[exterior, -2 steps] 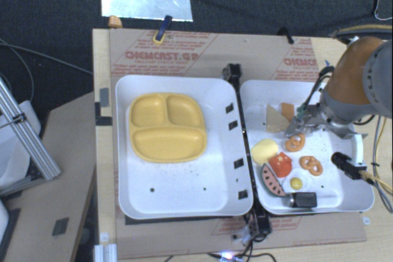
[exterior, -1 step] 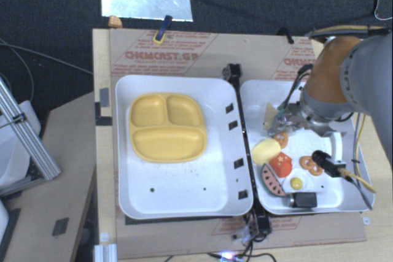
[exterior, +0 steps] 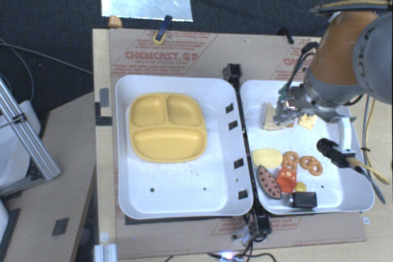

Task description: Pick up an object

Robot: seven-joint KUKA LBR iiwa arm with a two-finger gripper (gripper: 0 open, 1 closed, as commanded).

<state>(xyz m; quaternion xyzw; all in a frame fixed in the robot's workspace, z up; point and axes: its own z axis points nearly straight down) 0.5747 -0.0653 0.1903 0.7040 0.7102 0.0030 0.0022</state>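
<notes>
Toy food crowds the near end of the right bin: a small black block, a speckled brown oval, a red piece, two pretzels and a pale yellow lump. In the left bin we see a yellow divided plate. Farther back in the right bin, the gripper sits low at a pale wedge, with a small yellow slice just beside it. We cannot tell whether the gripper grips anything. Both bins rest on printed cardboard.
</notes>
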